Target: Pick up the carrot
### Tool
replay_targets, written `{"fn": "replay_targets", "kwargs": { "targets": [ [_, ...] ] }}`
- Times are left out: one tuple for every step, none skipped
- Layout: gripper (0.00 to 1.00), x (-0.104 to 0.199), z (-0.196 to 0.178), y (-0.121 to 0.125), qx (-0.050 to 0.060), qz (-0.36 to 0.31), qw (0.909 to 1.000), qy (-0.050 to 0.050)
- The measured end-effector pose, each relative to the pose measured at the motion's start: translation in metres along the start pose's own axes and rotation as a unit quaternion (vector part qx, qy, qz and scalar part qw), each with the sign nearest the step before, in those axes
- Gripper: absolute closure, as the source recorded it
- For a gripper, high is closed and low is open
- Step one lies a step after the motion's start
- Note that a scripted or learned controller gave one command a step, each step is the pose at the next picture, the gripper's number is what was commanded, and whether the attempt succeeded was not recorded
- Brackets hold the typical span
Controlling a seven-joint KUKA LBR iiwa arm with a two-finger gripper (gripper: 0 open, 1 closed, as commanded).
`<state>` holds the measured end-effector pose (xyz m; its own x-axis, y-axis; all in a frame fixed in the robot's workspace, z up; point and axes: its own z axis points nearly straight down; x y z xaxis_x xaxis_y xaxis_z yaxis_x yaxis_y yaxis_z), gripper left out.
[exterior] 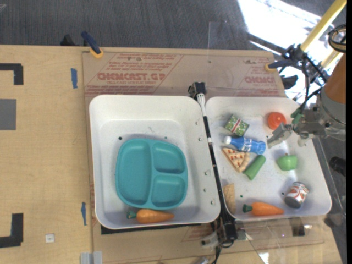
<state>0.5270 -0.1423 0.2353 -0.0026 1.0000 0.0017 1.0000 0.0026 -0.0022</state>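
- Wooden desk (44,164), two white bins side by side.
- Two carrots at the near walls: left carrot (154,215) below a teal tray (151,172), right carrot (265,208) beside a can (297,194).
- Orange, tapered, green stub; likely light, stiff, smooth plastic — grasp across the thick middle.
- Farther back, gripper (286,132) hovers part-open, holding nothing, near a green apple (287,161).

Dark grey carpet floor (137,10), sunlit patch (275,10) at upper right, tan bench (38,164), printed cardboard sheet (137,73)
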Motion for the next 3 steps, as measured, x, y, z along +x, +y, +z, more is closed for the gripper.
{"fn": "replay_targets", "kwargs": {
  "targets": [
    [0.0, 0.095, 0.037, -0.048, 0.002, -0.067, 0.9977, 0.001],
    [0.0, 0.062, 0.051, -0.013, -0.002, 0.027, 0.9996, -0.002],
    [0.0, -0.006, 0.076, 0.037, 0.0, 0.016, 0.9999, -0.003]
  ]
}}
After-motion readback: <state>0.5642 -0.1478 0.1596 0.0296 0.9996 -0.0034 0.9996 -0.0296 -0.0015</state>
